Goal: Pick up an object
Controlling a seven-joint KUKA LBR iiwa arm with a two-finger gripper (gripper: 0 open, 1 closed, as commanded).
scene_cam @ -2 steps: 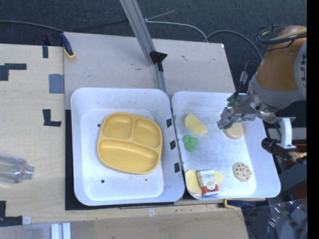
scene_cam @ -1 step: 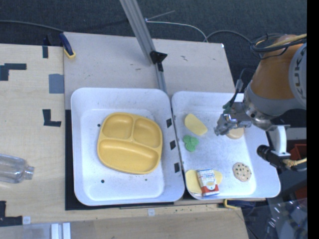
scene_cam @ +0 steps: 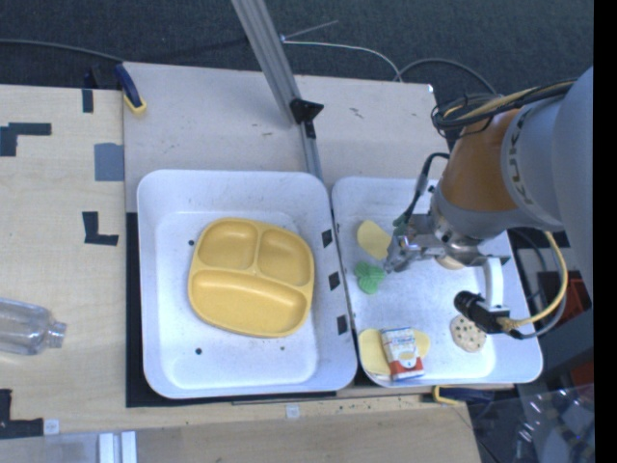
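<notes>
Pincer (scene_cam: 396,256) beside green piece (scene_cam: 369,278), labels unreadable.

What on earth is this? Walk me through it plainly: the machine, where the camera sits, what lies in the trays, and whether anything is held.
One camera looks down at a slant on a wooden bench. The grey machine with the orange band is a robot arm reaching in from the picture's right; its hand is low over the right shallow white bin. That bin holds a pale yellow round piece, a small green piece, a red and white carton on a yellow plate and a speckled round cookie. The left shallow white bin holds a yellow divided plastic tray. A clear plastic bottle lies on the bench at the far left. I cannot tell whether the hand holds anything.
</notes>
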